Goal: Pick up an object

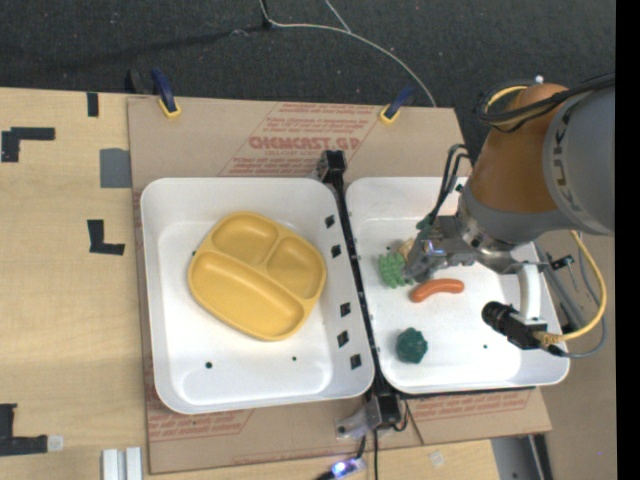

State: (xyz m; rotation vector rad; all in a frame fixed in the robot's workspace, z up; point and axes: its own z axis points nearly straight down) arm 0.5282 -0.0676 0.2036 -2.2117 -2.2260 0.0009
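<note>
In the right bin lie a light green toy, an orange-red sausage-shaped piece and a dark green lump. My gripper hangs low over the bin, right beside the light green toy and just above the orange piece. The arm's grey and orange wrist covers the bin's right part. The left bin holds a yellow divided plate.
A black divider with clips runs between the two bins. Both bins rest on a cardboard sheet held by blue-yellow clamps at the back. A black cable fitting hangs from the arm over the right bin's front right.
</note>
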